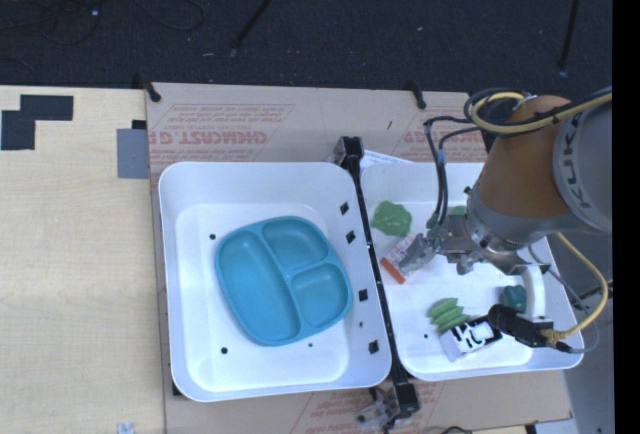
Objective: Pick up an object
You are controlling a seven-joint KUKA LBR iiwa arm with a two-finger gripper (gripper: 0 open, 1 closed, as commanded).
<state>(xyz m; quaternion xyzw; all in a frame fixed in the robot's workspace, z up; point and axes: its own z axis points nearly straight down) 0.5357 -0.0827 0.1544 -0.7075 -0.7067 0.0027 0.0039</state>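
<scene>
The arm reaches over the right bin [420, 362] from the right, its orange band above the wrist. The gripper [425, 250] hangs low over the bin's middle left, beside a small orange-red piece [392, 271] on the bin floor. A green leafy object [391, 217] lies just up and left of the gripper. A second green object [445, 310] lies below the wrist. A white and black object [470, 336] rests near the bin's front edge, and a teal object [514, 297] sits at the right, partly hidden by the arm.
The left bin [190, 222] holds a blue divided plate [282, 278]. A black divider [362, 252] with clips runs between the bins. Cables loop around the arm's wrist. Cardboard lies under both bins, with light wooden bench to the left.
</scene>
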